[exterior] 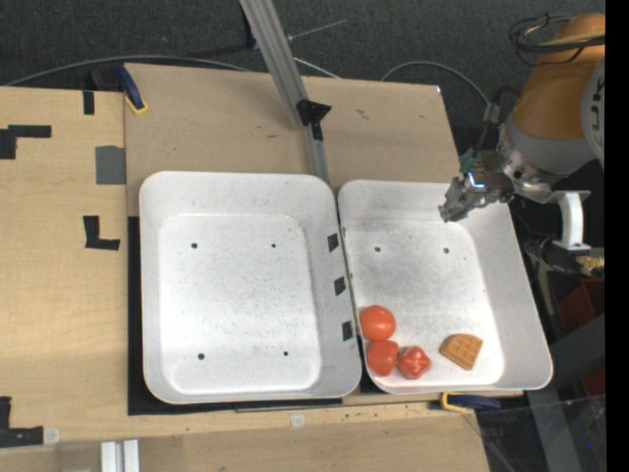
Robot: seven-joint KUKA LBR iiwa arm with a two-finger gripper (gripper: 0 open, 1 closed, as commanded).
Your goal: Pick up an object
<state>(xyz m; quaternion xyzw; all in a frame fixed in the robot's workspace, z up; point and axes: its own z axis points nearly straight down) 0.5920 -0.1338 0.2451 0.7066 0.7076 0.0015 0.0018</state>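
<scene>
Your tool (455,207) hangs over the far right corner of the right bin (511,264); you cannot tell from here how it is set, and nothing shows in it. The pickable things lie along that bin's near edge: an orange ball (377,323), two red pieces (398,359), a tan cracker-like block (461,350). Nothing is lifted yet; the approach, the grasp and the raise all remain.

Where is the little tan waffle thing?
The tan waffle piece lies in the right bin, near its front right corner, just right of the red pepper and apart from it.
</scene>
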